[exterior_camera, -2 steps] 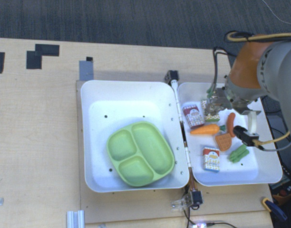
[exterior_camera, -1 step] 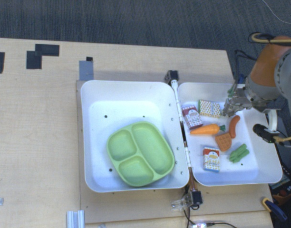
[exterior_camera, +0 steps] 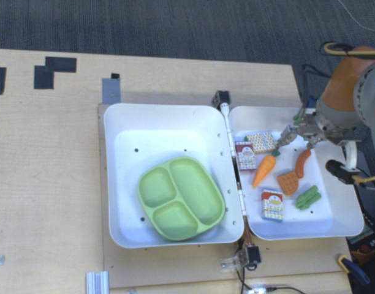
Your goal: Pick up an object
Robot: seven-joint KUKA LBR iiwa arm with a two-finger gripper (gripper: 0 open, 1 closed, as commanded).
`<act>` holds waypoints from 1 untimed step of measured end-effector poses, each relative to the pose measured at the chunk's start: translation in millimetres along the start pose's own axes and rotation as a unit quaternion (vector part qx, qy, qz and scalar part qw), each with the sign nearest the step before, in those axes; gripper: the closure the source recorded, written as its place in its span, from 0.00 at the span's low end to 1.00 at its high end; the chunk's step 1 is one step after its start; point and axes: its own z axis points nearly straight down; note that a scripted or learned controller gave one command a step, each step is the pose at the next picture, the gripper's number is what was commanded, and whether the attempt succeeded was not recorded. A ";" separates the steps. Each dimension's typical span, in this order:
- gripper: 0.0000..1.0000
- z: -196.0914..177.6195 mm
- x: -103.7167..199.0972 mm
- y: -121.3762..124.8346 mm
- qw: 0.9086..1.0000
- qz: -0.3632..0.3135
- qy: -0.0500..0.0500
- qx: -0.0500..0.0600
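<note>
Nearest the lower edge of the camera view, in the right white plastic bin, lies a small white-and-red printed carton, flat on the bin floor. Just right of it and slightly higher rests a green toy bean pod. In the left white bin sits a pale green plastic plate with 3 compartments — tilted toward the bin's lower right corner.

Farther up the right bin, a tan waffle-patterned toy cracker lies between the bean pod and an orange toy carrot with a green tip, which slants up to the right. A second red-and-white carton sits beside the bin's left wall, with a dotted white packet just above the carrot. A small red-orange toy sausage lies just above and to the right of the cracker.

Farthest back, the grey two-finger gripper hangs over the bin's upper part — fingers spread apart, holding nothing, the sausage just below its right finger.
</note>
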 end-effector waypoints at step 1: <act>1.00 -11.6 0.6 1.7 1.000 -0.001 0.000 -0.002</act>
